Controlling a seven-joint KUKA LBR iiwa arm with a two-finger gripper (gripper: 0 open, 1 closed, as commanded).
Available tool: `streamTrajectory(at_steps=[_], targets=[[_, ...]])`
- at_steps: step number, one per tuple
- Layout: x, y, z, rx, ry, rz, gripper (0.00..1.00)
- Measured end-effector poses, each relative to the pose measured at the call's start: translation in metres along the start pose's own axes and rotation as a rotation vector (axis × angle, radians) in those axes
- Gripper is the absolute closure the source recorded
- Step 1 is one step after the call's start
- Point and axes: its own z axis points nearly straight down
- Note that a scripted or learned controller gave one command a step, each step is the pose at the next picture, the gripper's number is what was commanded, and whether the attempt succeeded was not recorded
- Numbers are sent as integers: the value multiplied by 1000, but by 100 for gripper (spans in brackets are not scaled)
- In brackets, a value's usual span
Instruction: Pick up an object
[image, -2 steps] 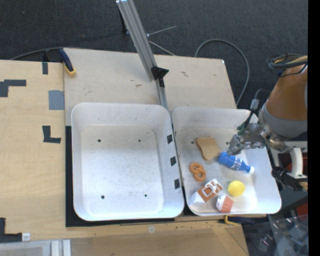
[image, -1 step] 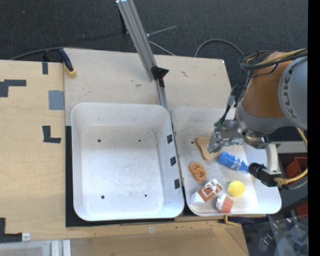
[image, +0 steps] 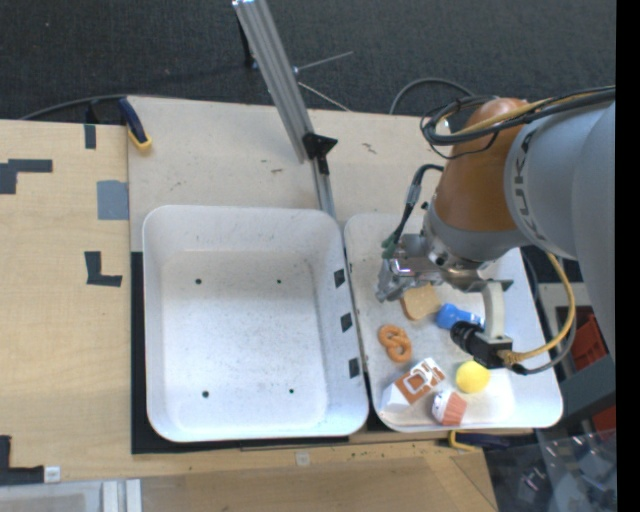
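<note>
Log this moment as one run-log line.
arm: over right bin | tool: low beside tan slice | grasp: none seen | left bin: untouched

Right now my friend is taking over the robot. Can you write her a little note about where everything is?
Gripper: low in the right bin, near its left wall. I can't tell if it is open or shut, and I see nothing in it.
Things, all in the right bin: tan flat piece just beside the gripper, blue piece, orange pretzel, orange-and-white block, yellow ball, cupcake near the front edge.
Left bin: bare white floor.
Done: the arm has reached the pile.
Left: grab one thing and lift it.
</note>
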Motion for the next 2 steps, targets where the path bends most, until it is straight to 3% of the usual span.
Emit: streamTrajectory(at_steps=[2], targets=[[96, 26, -11, -2, 0, 0, 100]])
